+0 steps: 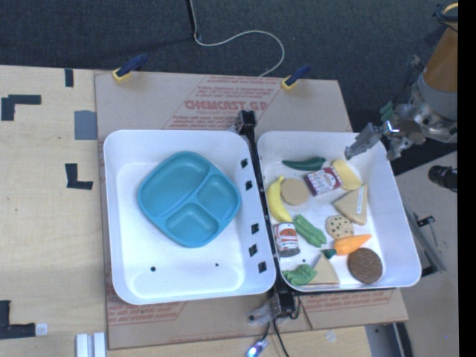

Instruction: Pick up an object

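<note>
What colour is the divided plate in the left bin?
Light blue: the plate shows plainly in the camera view.

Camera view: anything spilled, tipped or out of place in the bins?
Nothing stands out. The blue plate lies flat in the left bin, rotated askew to its walls. The toy food, including the banana and carrot, sits inside the right bin.

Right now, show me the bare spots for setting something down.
The left white bin has bare floor along its near edge, beside the blue divided plastic plate. The right white bin is crowded: yellow toy banana, small red-labelled can, orange toy carrot, round brown cookie.
</note>
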`<state>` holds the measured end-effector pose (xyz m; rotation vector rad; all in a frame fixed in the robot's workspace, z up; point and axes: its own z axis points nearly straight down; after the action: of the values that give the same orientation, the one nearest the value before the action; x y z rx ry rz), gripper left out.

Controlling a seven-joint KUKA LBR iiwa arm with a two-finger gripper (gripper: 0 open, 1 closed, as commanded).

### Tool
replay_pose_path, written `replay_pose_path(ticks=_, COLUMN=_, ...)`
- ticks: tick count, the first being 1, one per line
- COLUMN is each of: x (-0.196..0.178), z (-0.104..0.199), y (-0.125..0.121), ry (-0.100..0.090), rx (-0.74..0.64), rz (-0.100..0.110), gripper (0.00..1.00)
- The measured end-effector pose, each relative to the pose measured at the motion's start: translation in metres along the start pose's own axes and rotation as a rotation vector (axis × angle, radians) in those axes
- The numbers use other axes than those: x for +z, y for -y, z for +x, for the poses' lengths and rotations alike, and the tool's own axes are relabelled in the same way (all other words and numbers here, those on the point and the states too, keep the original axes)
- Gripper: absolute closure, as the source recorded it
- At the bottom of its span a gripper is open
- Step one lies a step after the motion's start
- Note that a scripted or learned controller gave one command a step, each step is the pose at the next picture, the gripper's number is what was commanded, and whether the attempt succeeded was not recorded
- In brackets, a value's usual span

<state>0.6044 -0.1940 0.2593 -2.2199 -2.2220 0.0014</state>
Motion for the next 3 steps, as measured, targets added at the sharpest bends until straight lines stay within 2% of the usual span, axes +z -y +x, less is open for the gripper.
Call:
replay_pose_path(ticks=1, x=-0.117, z=0.072, y=0.048, ry=0.000, rx=-0.007, rz=-0.013, gripper=0.00)
replay_pose_path(ticks=2, x=-0.152, z=0.138, y=0.099, ry=-0.002, rx=-0.007, rz=-0.003, gripper=0.00)
replay_pose_path(ticks=3, x=-0.160, z=0.134, y=0.097, ry=0.000, rx=-0.002, rz=0.000, gripper=1.00)
